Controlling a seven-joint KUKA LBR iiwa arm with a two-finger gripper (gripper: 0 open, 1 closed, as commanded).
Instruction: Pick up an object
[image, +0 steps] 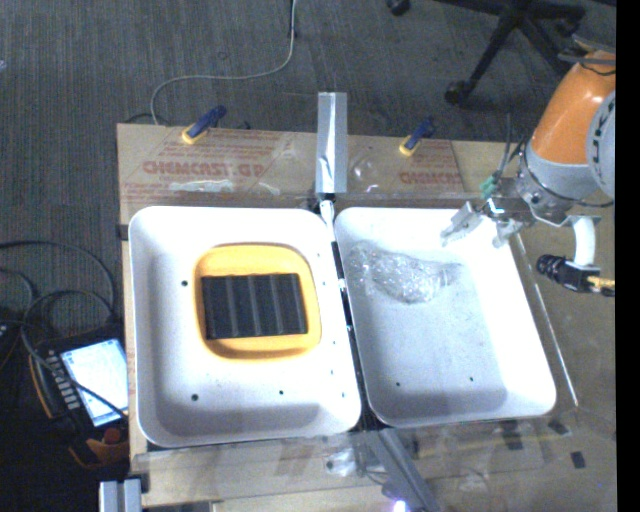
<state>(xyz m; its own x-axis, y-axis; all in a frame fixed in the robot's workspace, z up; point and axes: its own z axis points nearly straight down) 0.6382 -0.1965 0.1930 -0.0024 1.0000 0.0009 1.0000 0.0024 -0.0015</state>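
Evidently crumpled clear plastic bag lies glossy; end effector spread open, holding nothing

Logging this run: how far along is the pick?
Nothing looks done yet. The clear wrapper lies on the right bin floor and the yellow tray sits in the left bin. The tool hovers above the right bin's far edge, nothing between its fingers. Descent, grasp and lift remain.

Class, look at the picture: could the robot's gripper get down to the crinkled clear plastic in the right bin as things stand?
Probably yes. The gripper sits above the right bin's far corner, and the clear plastic lies uncovered nearby on the bin floor, with nothing between them.
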